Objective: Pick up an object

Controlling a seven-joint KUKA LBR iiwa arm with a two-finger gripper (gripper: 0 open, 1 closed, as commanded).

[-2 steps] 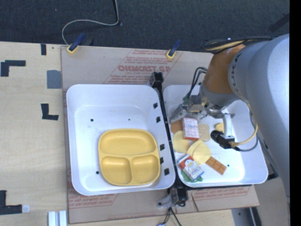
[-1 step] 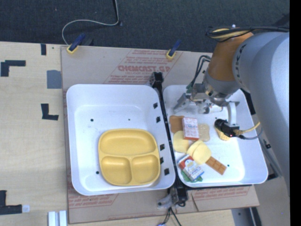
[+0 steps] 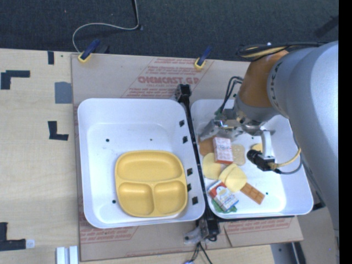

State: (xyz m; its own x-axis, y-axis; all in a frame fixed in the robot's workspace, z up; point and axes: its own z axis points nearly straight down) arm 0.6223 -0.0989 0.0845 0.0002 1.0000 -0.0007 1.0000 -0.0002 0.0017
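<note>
The right bin (image 3: 275, 205) holds a heap of small items. A red-and-white packet (image 3: 222, 150) lies near its middle, with yellow wedge-shaped pieces (image 3: 234, 176) just below it. A brown block (image 3: 253, 192) and a green-and-red packet (image 3: 224, 197) lie towards the front. My gripper (image 3: 223, 124) hangs low over the back of this bin, just behind the red-and-white packet. Nothing can be seen held in it. The wrist with its orange band (image 3: 258, 84) hides the bin's back right part.
A yellow divided plate (image 3: 151, 183) lies in the left bin (image 3: 96, 125). A black divider (image 3: 191, 142) runs between the two bins. The grey arm (image 3: 319, 120) covers the right side of the bench. Black cable (image 3: 264, 161) loops beside the gripper.
</note>
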